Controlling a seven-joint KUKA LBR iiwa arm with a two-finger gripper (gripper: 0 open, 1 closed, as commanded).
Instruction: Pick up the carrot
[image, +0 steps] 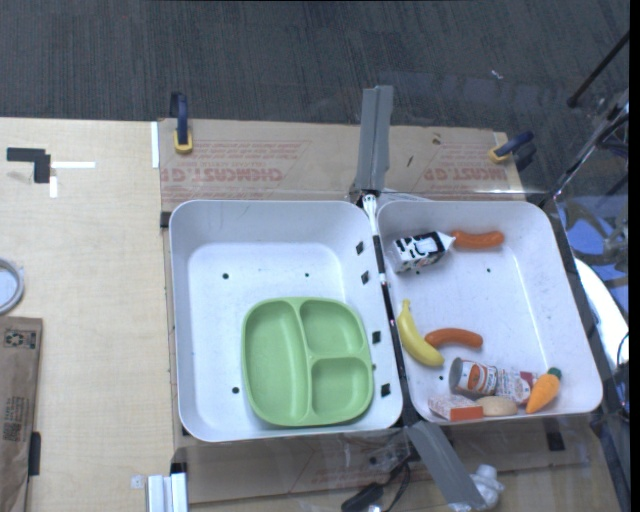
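From the overhead camera I cannot tell the gripper's state. I see the carrot (542, 390) in the right bin (560, 260), tucked into its near right corner against the wall, touching a can (474, 378) on its left. The bin's middle floor lies open between two sausages (478, 239) (454, 338).

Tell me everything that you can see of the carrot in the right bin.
The carrot is small and orange, with a green tuft at its upper right end. It looks like a smooth toy, perhaps plastic. It lies tilted in the near right corner of the right bin, its tip pointing down and left, close against the bin's wall. Just to its left lies a can on its side; whether they touch I cannot tell.
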